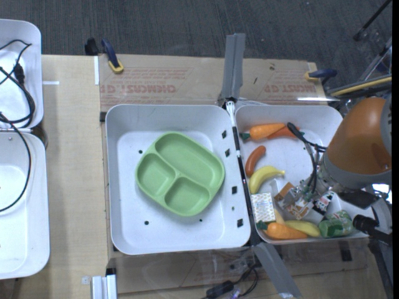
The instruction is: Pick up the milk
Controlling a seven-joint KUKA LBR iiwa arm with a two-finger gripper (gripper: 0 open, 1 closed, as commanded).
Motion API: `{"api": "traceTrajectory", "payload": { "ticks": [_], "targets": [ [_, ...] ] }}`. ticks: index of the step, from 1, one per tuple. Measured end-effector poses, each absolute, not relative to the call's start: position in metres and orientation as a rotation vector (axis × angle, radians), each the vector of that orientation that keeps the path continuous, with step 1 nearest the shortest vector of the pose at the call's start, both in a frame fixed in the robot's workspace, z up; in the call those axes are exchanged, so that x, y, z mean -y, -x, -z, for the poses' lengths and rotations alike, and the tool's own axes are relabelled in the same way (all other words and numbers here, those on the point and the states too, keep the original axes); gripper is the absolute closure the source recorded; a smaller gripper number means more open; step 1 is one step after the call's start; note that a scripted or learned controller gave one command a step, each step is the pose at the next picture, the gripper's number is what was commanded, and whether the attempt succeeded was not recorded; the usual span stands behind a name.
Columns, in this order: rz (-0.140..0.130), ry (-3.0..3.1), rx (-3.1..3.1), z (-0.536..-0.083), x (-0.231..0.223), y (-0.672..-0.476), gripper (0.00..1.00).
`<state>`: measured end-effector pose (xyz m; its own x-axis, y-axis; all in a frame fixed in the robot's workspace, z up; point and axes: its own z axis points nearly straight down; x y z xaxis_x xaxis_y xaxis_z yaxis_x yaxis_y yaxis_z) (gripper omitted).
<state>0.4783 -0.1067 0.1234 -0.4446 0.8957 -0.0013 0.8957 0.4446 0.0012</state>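
Note:
The milk (pixel 326 202) looks like a small white carton with dark spots, lying in the right bin (pixel 288 111) near its front right corner, partly covered by the arm. My gripper (pixel 303 195) is low in that bin, just left of the milk, above a small brown packet (pixel 292 204). The grey arm with its orange band (pixel 361 143) reaches down from the right and hides the gripper's tips. I cannot tell whether anything is held.
In the right bin lie a carrot (pixel 268 131), a red pepper (pixel 254 159), a banana (pixel 264 178), a cracker packet (pixel 262 207), another carrot (pixel 283 230) and a green item (pixel 336 224). The left bin (pixel 113 167) holds a green divided plate (pixel 181 173).

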Motion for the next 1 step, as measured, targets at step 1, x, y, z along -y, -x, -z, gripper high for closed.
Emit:
{"api": "traceTrajectory", "payload": {
  "ticks": [1],
  "targets": [
    [0.002,-1.756,-2.605,-0.2393,0.0451,-0.5101,1.00]
  ]
}}
